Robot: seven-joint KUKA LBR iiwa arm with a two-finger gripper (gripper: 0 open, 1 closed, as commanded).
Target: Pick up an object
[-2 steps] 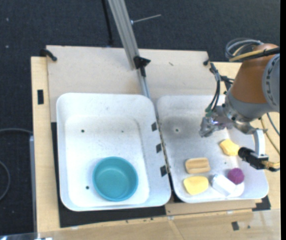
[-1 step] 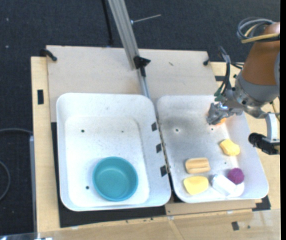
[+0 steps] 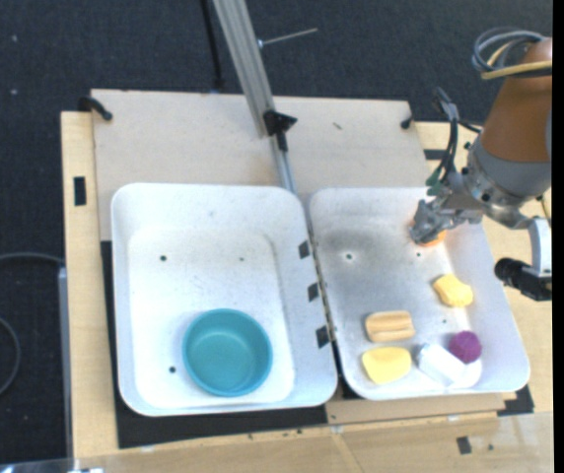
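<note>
A small orange object [image 3: 438,235] lies right under the gripper [image 3: 426,227], near the far end of the right bin [image 3: 361,215], and the arm seems lowered there to try for it; whether the gripper is clenched or released, I cannot tell. Nearer the camera from the gripper sit a yellow block [image 3: 453,291], a tan block [image 3: 388,325], a yellow wedge [image 3: 387,365], a white piece [image 3: 440,363] and a purple ball [image 3: 464,345]. Well to its left, a blue bowl [image 3: 227,352] rests in the left bin [image 3: 164,215].

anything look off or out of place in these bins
Nothing is spilled or broken. The right bin has grey scuffing across its floor, and its small items crowd the near right corner. The blue bowl sits upright in the left bin. The gripper is low over something orange.
</note>
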